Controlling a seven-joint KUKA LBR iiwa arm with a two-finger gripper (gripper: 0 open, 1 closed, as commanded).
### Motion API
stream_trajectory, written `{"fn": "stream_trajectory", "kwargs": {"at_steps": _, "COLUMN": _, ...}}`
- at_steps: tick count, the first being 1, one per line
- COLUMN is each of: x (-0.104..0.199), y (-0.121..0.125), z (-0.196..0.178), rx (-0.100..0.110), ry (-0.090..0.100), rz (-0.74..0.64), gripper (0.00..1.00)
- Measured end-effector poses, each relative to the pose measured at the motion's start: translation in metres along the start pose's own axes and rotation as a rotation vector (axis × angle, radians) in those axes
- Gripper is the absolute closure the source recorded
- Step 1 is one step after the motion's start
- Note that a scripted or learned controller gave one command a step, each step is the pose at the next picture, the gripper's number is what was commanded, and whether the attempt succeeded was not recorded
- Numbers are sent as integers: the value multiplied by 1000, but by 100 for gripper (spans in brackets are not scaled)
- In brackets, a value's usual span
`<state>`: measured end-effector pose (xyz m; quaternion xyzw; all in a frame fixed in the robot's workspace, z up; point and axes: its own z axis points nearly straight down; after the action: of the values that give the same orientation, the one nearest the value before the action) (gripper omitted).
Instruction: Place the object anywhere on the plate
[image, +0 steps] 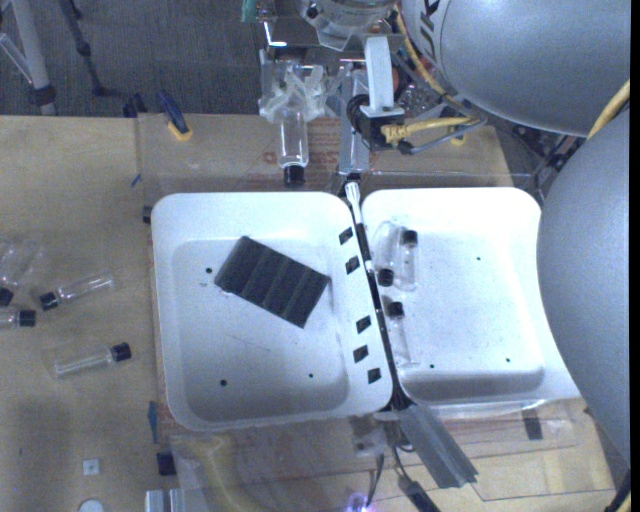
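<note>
The plate (272, 280) is a black ribbed rectangle lying at a slant in the left bin (170, 330), toward its back. My gripper (291, 108), with clear plastic fingers, hangs above the bench just behind the left bin's far rim. A clear vial (293, 148) with a black cap pointing down sticks out below the fingers, and the gripper is shut on it. The vial is above and behind the plate, well apart from it.
A few more clear vials with black caps (404, 252) lie in the right bin (500, 300) against its left wall. Loose vials (90, 358) lie on the wooden bench to the left. The grey arm fills the right edge and top right.
</note>
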<state>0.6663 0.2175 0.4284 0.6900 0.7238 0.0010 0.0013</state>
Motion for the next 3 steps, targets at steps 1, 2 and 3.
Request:
{"fn": "stream_trajectory", "kwargs": {"at_steps": 1, "x": -40, "y": -2, "z": -6, "rx": 4, "ry": -1, "rz": 563, "gripper": 100}}
{"fn": "stream_trajectory", "kwargs": {"at_steps": 2, "x": 7, "y": -17, "z": -6, "rx": 0, "ry": 2, "rz": 1370, "gripper": 100}}
{"fn": "stream_trajectory", "kwargs": {"at_steps": 3, "x": 7, "y": -40, "z": -6, "rx": 3, "ry": -2, "rz": 1228, "gripper": 100}}
